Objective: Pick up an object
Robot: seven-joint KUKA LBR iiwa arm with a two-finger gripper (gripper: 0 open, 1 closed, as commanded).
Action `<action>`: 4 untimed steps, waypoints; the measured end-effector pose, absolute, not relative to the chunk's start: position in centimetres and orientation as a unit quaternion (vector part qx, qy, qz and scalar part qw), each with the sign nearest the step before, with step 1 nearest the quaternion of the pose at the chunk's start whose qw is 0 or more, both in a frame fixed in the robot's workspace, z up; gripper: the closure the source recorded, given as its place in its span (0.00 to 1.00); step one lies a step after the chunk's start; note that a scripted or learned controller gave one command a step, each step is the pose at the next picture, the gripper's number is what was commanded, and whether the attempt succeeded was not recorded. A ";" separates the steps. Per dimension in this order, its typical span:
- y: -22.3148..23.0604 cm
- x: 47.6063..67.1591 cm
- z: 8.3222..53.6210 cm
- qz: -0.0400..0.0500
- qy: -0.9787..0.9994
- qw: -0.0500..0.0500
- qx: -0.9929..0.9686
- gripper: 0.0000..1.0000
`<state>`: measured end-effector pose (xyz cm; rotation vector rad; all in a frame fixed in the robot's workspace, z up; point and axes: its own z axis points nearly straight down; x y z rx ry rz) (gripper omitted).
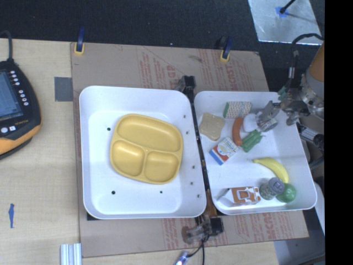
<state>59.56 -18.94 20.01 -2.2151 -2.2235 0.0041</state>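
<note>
- The pale wooden desk [38, 170] fills the frame's lower part, with a brown cardboard sheet [165, 65] clamped over its middle
- The left shallow white plastic bin [96, 200] sits at centre frame and holds a yellow three-compartment plastic tray [146, 147]
- The right shallow white plastic bin [295, 153] touches it along one side, at centre right
- A black and orange control pendant [14, 106] lies at the left edge
- The grey arm's gripper [268, 116] hangs over the right bin's upper right part, just above a green cylindrical toy [252, 139]; whether the fingers are spread or closed I cannot tell
- A yellow banana [273, 167] lies at the bin's lower right
- A tan bread-shaped piece [212, 126] lies at its upper left
- An orange sausage-shaped toy [237, 130] lies beside the green one
- A small white and blue carton [224, 149] lies at mid-left
- A white and orange packet [244, 195] lies along the bottom edge
- A grey can [271, 189] touches a green round fruit [288, 192] in the lower right corner
- A green and white sponge-like block [237, 109] sits near the top edge
</note>
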 end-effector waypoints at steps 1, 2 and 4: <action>-18.4 65.7 12.9 0.001 -0.709 0.000 -0.705 0.00; -12.5 65.6 9.7 0.002 -0.709 0.002 -0.705 0.00; -15.2 65.7 9.3 0.000 -0.708 0.000 -0.706 0.00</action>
